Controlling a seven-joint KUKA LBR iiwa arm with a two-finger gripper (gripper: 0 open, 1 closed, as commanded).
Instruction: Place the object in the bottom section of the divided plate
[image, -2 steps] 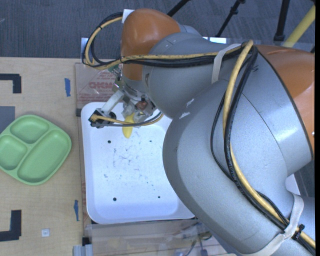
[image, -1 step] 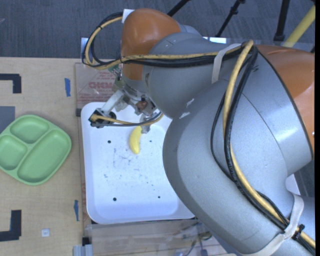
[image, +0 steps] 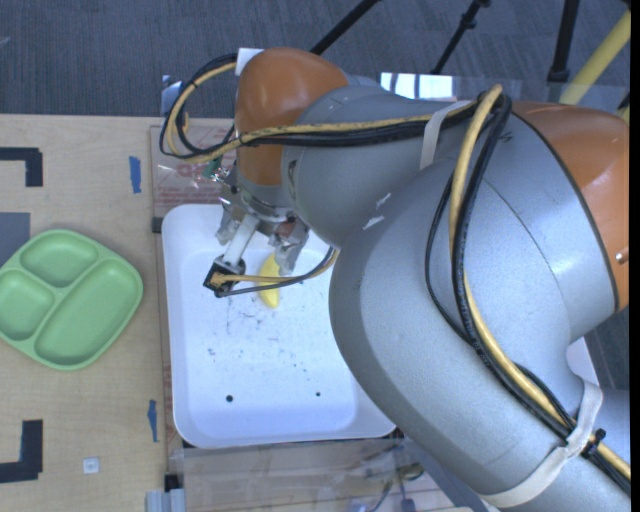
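White bin (image: 260, 425) is seen nearest, set on the counter (image: 90, 420); dark specks are scattered over its floor. Green divided plate (image: 70, 298) is laid left of the bin, well apart from it, on bare counter. Its large near section is judged the target, and nothing is seen in it. Yellow object (image: 268, 291) is found in the bin's far half, apparently lying on the floor, so the pick is judged not yet done. Pincer (image: 258, 262) is poised right over it, presumably lined up for a grasp. Its fingers are spread, and the object is not seen clamped. Contact cannot be told. Blue tape (image: 135, 172) is noted farther off.
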